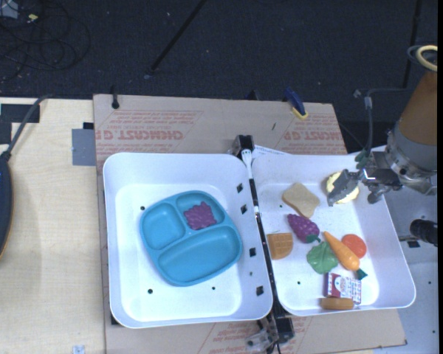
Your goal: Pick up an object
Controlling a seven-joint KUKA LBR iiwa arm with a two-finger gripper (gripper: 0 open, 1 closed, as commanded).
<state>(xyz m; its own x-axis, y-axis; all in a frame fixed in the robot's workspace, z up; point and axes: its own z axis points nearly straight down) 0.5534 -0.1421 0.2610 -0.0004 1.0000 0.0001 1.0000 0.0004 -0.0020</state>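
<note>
Reaching in from right edge of table (pixel 52 190), w/ tool (pixel 360 185) hanging over far right corner of right bin (pixel 399 271). Fingers spread, nothing between them; one tip sitting just beside yellow item (pixel 335 186), contact unclear.

Lying in right bin: tan bread slice (pixel 300 198) near far middle, purple grapes (pixel 303 227) at centre, orange-brown piece (pixel 280 245) by left wall, green veg (pixel 321 257) touching carrot (pixel 342 251), red tomato (pixel 356 245) just beside carrot, small carton (pixel 342 287) at near edge.

Sitting in left bin (pixel 122 271): blue divided tray (pixel 188 237) w/ purple lump (pixel 200 214) in its far right compartment.
</note>
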